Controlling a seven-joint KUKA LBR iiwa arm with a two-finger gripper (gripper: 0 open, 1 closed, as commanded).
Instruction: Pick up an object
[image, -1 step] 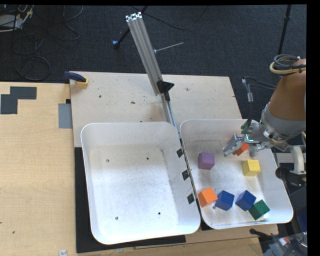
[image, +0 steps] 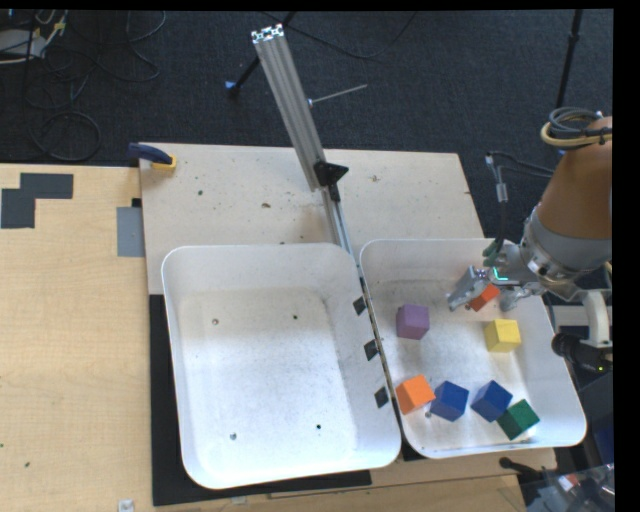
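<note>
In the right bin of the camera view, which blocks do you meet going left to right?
Purple cube → orange cube → first blue cube → second blue cube → yellow cube → green cube.

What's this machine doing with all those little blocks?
A grey and orange robot arm reaches into the right bin to pick up a block. Its claw sits over a small orange-red block near the bin's far side, which looks to be between its fingers. Purple, yellow, orange, two blue and green blocks lie loose nearby.
</note>
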